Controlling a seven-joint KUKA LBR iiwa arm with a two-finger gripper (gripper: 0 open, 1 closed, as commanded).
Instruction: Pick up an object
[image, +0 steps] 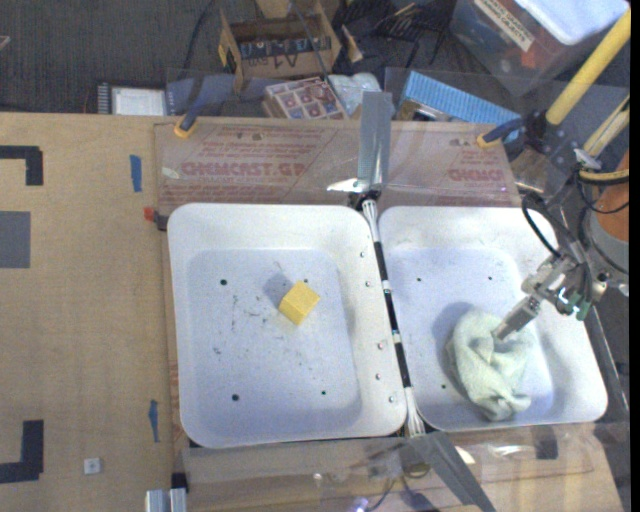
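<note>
Gripper (508, 334) low in right bin (440, 250), tip down on crumpled pale green cloth (490, 365); grip state cannot tell at this angle. Arm reaches in from right edge, wrist angled down-left toward cloth. Counter (80, 300) tan, blue tape marks. Left bin (200, 240) white, shallow, touching right bin along centre seam. Cloth bunched at front-right of right bin floor. Yellow block (298, 302) small, near centre of left bin, well apart from gripper.

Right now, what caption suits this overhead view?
Gripper touches crumpled cloth in right bin; yellow block in left bin.
</note>
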